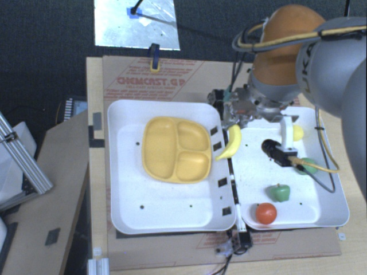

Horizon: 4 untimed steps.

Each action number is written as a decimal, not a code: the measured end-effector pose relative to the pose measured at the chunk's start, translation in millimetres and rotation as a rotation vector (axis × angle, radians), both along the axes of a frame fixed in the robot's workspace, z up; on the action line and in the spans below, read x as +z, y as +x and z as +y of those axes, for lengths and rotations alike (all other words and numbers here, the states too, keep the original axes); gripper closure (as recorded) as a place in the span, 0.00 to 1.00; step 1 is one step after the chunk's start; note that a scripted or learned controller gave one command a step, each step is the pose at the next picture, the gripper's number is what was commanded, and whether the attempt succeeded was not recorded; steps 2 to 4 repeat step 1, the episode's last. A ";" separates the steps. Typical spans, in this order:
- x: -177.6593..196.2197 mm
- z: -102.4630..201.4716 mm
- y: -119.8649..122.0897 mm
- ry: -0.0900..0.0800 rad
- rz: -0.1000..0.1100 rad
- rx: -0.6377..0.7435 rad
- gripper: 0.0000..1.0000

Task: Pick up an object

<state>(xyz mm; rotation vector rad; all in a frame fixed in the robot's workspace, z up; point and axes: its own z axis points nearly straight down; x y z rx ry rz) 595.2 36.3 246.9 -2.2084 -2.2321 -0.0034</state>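
Observation:
A yellow banana (229, 144) lies at the left edge of the right bin (327, 205), over the divider between the two bins. My gripper (232, 118) is directly above the banana's upper end, very close to it or touching it. The wrist hides the contact point. A green pepper (280, 192) and a red tomato (266, 212) sit near the right bin's front. A small yellow fruit (297, 133) shows behind the wrist bracket at the bin's back right.
A yellow divided plate (175, 149) lies in the middle of the left bin (129, 205). A small green item (309, 167) lies under the yellow cable in the right bin. The arm covers the right bin's back part.

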 end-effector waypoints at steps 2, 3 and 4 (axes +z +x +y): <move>-13.6 45.2 -2.0 -0.001 0.001 -0.001 1.00; -13.6 45.2 -2.0 -0.001 0.001 -0.001 1.00; -13.6 45.2 -2.0 -0.001 0.001 -0.001 1.00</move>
